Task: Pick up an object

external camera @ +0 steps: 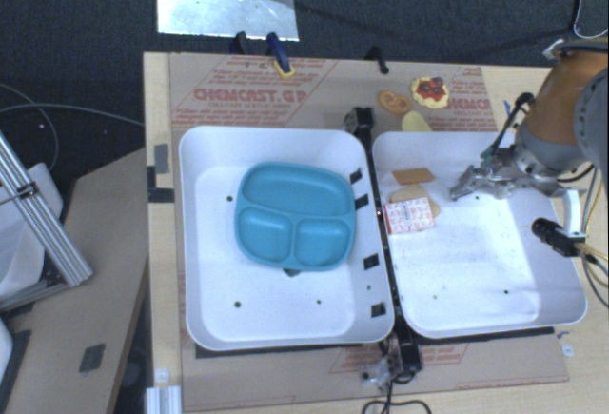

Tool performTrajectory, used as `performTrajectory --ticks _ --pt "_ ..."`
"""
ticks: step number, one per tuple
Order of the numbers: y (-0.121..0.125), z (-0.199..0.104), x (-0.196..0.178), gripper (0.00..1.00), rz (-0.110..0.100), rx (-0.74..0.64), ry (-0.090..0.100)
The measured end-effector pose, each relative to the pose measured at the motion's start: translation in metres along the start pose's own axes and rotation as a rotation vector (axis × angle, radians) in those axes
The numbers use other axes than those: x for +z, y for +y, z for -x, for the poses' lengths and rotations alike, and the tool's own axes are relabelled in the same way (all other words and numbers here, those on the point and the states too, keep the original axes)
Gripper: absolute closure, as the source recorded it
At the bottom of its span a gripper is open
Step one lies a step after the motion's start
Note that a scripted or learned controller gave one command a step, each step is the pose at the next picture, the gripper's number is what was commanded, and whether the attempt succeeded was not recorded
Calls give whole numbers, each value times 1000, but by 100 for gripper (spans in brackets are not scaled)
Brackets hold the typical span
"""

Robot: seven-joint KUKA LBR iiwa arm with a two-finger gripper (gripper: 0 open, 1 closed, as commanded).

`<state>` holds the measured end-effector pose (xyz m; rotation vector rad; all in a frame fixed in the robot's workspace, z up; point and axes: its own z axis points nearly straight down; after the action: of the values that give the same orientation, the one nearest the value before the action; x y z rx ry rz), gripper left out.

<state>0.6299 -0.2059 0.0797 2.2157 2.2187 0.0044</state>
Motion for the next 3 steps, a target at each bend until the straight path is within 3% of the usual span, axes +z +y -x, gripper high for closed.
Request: performTrajectory --ticks 1,2,3 --pt "-42 -89 -10 0 8 9 -12" --pt "-84 -210 -112 0 4 -10 6" --pt "-140 -226 -252 0 11 -6 6"
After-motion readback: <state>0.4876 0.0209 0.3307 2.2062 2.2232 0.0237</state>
